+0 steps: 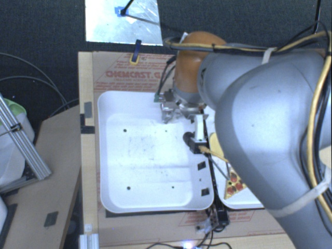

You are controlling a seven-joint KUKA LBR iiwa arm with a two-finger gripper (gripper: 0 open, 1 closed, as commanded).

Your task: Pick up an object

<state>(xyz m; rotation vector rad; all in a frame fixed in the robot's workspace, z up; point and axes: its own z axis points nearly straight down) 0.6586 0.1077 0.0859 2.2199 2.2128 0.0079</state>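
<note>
**Over the left bin's far right corner, jaws poised low**

Above the far right corner of the left bin [111, 154], the jaws hang from the grey arm [259, 118], just under its orange band [189, 61]. Seen from overhead, the metal at the tip blurs into one small cluster, so one cannot tell whether the jaws are spread or pressed together, and nothing can be made out between them.

The task's thing, a yellow wedge [233, 184] with red spots, lies in the right bin [244, 205]. It sits toward the near side from the jaws, across the rim that divides the two bins and well apart from them. A pale yellow piece [218, 145] shows between the wedge and the jaws, also in the right bin, and the arm covers part of it.

Past the jaws on the far side, a cardboard sheet [129, 72] with red print runs under both bins.
</note>
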